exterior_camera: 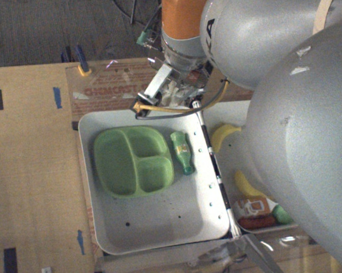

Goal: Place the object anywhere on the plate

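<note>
Lying beside smooth 3-section green plate (132, 160): glossy bottle (182, 152)

1. A green plate (133, 160) with three compartments is lying flat in the left bin, left of the frame's centre.
2. A small green bottle (182, 153) is lying on its side just beside the plate's right edge, near the frame's centre, its neck pointing toward the bottom of the frame.

Faint red lettering (109, 91), too blurred to read surely, runs along the cardboard sheet (37, 168) just left of the tool (170, 97).
</note>
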Controlling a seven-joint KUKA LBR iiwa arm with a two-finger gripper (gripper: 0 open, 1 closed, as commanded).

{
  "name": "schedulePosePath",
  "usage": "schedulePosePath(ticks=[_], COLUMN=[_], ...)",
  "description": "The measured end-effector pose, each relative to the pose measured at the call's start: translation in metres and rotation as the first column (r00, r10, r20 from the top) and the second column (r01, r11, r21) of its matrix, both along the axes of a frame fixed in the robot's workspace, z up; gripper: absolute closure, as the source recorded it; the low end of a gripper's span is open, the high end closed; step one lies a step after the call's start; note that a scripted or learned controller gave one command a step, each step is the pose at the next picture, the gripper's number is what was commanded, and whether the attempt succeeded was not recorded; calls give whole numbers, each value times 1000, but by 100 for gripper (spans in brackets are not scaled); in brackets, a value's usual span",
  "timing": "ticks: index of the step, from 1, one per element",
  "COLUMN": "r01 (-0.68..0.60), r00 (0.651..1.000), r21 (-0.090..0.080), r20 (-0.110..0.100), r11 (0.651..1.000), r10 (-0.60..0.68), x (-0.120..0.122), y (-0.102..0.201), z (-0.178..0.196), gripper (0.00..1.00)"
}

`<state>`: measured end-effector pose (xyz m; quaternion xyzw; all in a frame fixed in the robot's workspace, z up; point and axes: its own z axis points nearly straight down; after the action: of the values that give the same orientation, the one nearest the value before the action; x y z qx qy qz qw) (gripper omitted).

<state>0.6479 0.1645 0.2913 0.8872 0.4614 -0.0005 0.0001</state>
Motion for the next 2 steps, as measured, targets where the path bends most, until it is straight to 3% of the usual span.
schedulePosePath(ticks=[1,2], r01=[-22,-109], r00=[1000,994], r21=[0,0], r20=[-3,1], r11=[1000,994], r10=[22,109], x=[-75,-59], y=[28,53], z=[-51,-29], gripper=[100,100])
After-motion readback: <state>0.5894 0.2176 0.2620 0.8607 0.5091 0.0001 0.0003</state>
